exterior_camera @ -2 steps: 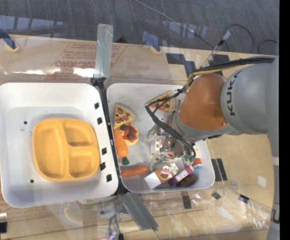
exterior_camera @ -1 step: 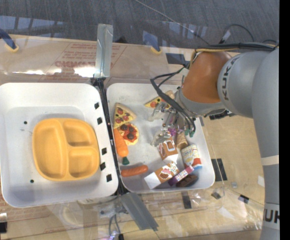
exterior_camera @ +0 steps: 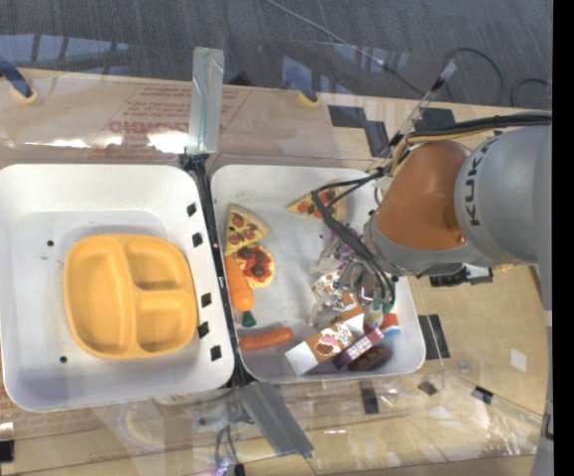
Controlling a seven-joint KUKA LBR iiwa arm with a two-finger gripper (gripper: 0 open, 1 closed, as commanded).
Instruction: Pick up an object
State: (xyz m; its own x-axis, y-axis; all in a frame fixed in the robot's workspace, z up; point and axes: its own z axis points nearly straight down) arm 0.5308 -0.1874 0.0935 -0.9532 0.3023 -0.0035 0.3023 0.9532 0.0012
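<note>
The right bin [exterior_camera: 267, 181] holds toy food. A pizza slice [exterior_camera: 244, 228] and a round red-topped piece [exterior_camera: 257, 263] lie at its left, with an orange carrot [exterior_camera: 239, 291] and a sausage [exterior_camera: 266, 339] below them. Another pizza slice [exterior_camera: 311, 204] lies near the top. A shiny wrapper [exterior_camera: 327, 286], a snack box [exterior_camera: 330, 343] and a dark bar [exterior_camera: 362, 353] sit at the lower right. My gripper [exterior_camera: 351, 278] hangs low over the wrapper and packets, under the arm's orange band [exterior_camera: 420, 201]. Cables and the wrist hide its tip.
The left bin [exterior_camera: 29, 196] holds a yellow divided tray [exterior_camera: 128, 294]. A grey taped divider [exterior_camera: 207, 97] runs between the bins. The arm's grey body [exterior_camera: 510, 191] covers the right bin's right wall. A small bottle-like piece [exterior_camera: 377, 315] stands beside the packets.
</note>
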